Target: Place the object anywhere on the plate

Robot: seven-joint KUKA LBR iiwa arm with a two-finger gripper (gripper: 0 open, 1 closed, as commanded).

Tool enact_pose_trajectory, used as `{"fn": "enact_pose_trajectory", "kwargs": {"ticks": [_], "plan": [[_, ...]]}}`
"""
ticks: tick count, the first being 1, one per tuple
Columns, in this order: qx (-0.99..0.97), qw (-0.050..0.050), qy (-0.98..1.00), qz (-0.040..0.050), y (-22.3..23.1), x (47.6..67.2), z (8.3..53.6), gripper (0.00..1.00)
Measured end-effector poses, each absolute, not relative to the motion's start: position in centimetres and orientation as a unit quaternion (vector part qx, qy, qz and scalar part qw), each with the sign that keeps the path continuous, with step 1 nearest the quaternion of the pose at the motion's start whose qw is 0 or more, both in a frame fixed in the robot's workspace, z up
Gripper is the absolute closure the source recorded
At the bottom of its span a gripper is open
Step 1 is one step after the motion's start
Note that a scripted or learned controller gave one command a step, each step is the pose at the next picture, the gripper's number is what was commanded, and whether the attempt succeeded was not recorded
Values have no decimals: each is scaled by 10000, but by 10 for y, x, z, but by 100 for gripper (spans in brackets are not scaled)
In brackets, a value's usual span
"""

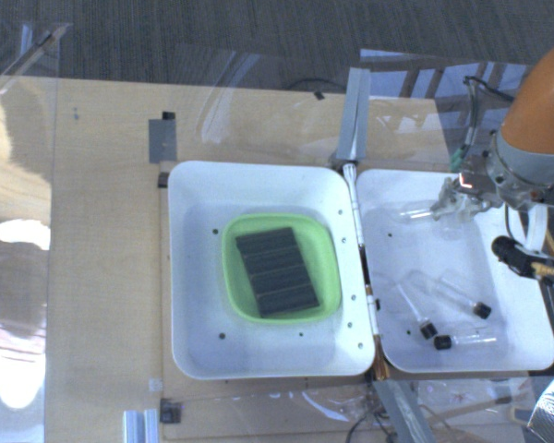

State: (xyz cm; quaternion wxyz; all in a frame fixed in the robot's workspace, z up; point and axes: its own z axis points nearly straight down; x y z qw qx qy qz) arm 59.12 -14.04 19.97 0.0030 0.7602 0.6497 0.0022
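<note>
Clear plastic tubes with black caps [448, 314] are seen lying in the right white bin [392, 192] | square green plate [233, 247] bearing a dark ribbed slab [276, 271] is set in the left white bin [194, 210] | gripper [457, 195] is held low over the right bin's far side, grey arm with orange band [535, 118] reaching in from the right; grip state cannot be told.

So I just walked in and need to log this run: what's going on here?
A robot arm reaches in from the right, its hand over the far part of the right bin. Several clear tubes with dark caps lie in that bin. The green plate in the left bin already carries a dark ridged block.
</note>
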Motion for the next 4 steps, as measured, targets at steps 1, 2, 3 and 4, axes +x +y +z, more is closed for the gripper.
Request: {"fn": "enact_pose_trajectory", "kwargs": {"ticks": [1, 2, 3, 4], "plan": [[6876, 9, 7260, 13, -92, 537, 147, 100], [6102, 31, 7922, 29, 0, 529, 186, 100], [6104, 32, 7921, 29, 0, 529, 186, 0], [5912, 38, 8065, 27, -42, 553, 186, 0]]}}
